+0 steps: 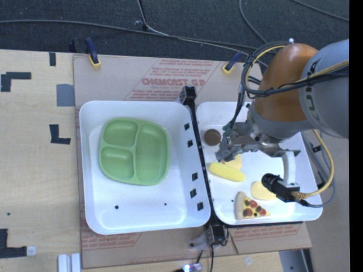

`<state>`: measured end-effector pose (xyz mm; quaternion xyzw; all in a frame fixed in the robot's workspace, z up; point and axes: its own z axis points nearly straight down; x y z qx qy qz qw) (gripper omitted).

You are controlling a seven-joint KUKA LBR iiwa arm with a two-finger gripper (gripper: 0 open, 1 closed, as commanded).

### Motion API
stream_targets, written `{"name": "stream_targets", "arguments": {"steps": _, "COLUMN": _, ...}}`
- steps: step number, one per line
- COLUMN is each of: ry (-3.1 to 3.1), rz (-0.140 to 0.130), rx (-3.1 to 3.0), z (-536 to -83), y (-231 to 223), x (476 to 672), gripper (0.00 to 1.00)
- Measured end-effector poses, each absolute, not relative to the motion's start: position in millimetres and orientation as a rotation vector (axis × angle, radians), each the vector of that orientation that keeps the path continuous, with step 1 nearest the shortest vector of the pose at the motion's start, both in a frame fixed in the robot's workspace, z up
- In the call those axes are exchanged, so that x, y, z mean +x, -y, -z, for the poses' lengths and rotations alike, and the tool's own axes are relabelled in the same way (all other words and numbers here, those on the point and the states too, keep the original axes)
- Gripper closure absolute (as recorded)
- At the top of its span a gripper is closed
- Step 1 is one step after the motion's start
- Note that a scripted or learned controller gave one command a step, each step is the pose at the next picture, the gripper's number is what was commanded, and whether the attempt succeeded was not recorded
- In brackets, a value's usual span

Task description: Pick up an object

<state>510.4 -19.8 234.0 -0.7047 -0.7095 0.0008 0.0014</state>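
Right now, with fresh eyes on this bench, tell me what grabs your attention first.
The big grey and orange arm dominates the right side, reaching down over the right bin. Next comes the green divided plate, lying alone in the left bin. Under the arm sits a cluster of toy food: a corn cob, a pizza slice and a brown disc.

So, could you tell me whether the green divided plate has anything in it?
Empty. The green divided plate lies flat in the left bin, and all three of its compartments show bare green.
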Motion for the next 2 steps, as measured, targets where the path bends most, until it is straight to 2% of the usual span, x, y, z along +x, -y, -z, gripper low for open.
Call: {"name": "stream_targets", "arguments": {"steps": 2, "ry": 2.227, "rz": -0.002, "rx": -2.213, "z": -230.4, "y": -95.6, "x": 508.9, "gripper": 1.00}}
